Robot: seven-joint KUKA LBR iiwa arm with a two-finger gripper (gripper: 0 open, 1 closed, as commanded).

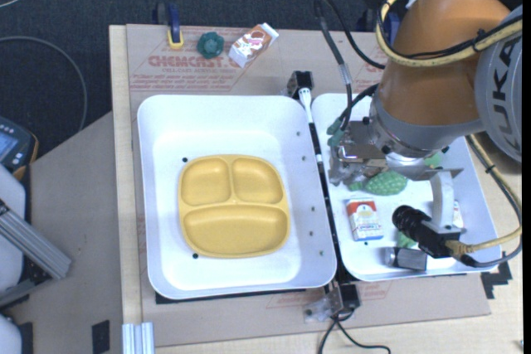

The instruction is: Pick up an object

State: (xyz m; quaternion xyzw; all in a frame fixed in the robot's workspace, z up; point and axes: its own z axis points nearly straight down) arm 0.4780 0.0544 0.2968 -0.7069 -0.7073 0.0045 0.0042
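Note:
My gripper hangs low over the left part of the right bin, largely hidden under the orange and grey wrist. A green knobbly object lies just to its right, close to the metal gripper body. A small red and white box lies flat in front of the gripper. Near the bin's front edge rests a dark grey block. A white upright piece stands further right. I see nothing between the fingers.
The left bin holds a yellow divided plate. On the cardboard behind the bins sit a blue and yellow clamp, a teal round object and a small white and red carton. Black cables run along the divide between the bins.

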